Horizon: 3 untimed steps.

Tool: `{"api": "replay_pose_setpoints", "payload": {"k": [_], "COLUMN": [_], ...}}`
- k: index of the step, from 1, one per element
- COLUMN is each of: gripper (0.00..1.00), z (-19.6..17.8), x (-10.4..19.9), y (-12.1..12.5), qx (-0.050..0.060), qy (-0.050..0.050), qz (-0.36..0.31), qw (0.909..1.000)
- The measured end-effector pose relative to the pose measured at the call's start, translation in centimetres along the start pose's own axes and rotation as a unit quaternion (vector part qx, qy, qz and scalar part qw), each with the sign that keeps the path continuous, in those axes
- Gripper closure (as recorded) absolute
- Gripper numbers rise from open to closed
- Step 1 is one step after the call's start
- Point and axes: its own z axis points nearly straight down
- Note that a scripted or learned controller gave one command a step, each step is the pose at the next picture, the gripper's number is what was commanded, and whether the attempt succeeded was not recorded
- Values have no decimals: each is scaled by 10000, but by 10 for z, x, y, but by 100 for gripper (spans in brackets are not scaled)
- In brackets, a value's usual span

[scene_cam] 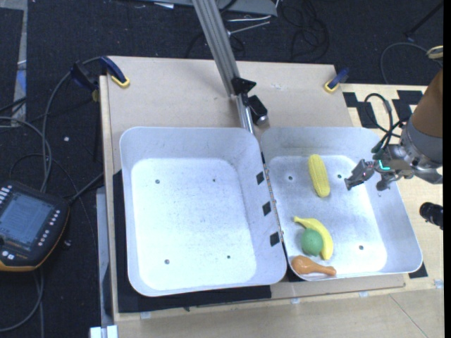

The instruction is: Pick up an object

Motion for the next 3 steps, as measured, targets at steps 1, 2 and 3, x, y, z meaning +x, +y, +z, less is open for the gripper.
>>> {"api": "replay_pose_setpoints", "payload": {"k": [1,2,3], "gripper": [0,0,0], "z": [0,45,89], "x": [0,-1,-2], "y": [0,6,10], "qx": [0,19,18], "qy": [0,4,4], "qz": [0,1,1], "qw": [10000,10000,10000]}}
